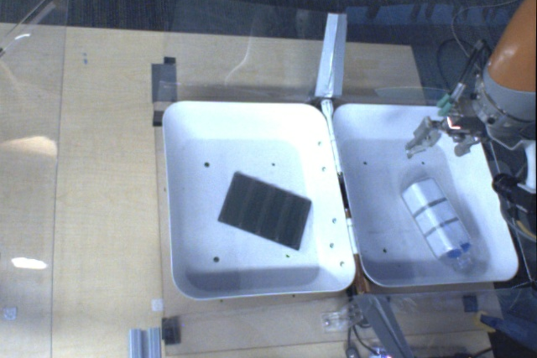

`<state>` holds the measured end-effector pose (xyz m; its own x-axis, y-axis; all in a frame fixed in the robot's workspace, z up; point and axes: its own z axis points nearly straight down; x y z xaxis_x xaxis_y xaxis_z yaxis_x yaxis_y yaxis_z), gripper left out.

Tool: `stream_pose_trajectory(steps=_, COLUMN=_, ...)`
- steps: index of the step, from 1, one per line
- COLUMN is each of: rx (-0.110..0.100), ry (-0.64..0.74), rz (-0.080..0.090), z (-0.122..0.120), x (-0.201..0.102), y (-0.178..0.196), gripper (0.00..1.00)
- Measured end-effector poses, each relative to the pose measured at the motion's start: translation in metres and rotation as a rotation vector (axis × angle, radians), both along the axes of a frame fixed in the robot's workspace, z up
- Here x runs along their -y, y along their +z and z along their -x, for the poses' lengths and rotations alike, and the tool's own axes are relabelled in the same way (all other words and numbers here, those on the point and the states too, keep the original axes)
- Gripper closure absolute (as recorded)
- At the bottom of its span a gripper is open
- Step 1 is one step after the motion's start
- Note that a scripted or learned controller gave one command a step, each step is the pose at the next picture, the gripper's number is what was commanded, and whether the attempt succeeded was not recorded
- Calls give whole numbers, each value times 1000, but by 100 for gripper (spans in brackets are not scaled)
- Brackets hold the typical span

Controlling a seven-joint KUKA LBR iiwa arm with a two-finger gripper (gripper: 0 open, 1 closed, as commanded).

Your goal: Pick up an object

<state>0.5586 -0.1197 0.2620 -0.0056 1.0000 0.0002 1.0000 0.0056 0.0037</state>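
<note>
Nearest to camera, in right bin [369, 130], lies a clear plastic bottle [436, 218] w/ blue cap, on its side, cap toward front-right corner. Gripper [440, 136] hangs above back part of same bin, apart from bottle, fingers spread, nothing btw them. Left bin [180, 205] has a dark flat pad [265, 210], tilted.

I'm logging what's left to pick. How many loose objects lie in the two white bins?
2. A dark ridged rectangular pad lies flat in the left bin. A clear plastic bottle lies on its side in the right bin, below the gripper. Nothing looks hidden.
</note>
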Motion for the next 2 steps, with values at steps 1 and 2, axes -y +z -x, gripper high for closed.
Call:
stream_pose_trajectory(steps=1, rx=0, ry=11, rz=1, z=16, x=52, y=-71, gripper=0)
stream_pose_trajectory(steps=2, rx=2, ry=-267, rz=0, z=-12, x=85, y=-84, gripper=0)
